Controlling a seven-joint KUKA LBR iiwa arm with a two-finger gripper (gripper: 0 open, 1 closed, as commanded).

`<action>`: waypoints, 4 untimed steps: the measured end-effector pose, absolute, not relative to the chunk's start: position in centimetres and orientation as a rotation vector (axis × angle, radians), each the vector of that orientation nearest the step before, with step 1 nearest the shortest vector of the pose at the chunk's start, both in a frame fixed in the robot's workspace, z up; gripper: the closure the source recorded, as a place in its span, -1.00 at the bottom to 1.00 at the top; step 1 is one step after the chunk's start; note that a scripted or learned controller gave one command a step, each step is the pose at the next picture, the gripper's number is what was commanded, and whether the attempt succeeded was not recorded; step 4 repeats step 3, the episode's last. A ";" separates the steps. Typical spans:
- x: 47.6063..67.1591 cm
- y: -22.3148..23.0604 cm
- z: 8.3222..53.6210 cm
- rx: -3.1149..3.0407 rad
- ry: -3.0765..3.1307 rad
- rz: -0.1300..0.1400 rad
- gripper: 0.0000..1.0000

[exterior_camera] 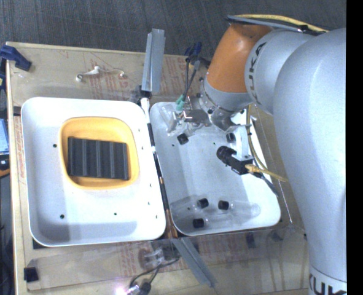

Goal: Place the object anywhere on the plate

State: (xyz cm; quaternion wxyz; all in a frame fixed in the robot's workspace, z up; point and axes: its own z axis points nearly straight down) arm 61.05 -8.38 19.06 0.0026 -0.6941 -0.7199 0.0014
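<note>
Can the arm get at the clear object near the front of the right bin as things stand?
Probably yes. The clear object lies in the open on the right bin's floor, with nothing on top of it. The gripper is at the far end of that bin.

— What do you see around the bins?
— Your wooden bench (77, 63) sits on dark grey ribbed floor (107, 8), with a blue clamp (14, 57) at its far left corner.
— And the light?
— You get a bright glare spot (121, 286) on the near edge.
</note>
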 end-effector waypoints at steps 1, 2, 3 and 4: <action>58.8 -2.6 20.6 -1.983 -2.431 0.005 1.00; 61.9 4.1 19.4 -1.790 -2.580 0.003 1.00; 61.9 4.1 19.4 -1.790 -2.580 0.002 -1.00; 61.9 4.1 19.4 -1.790 -2.580 0.002 -1.00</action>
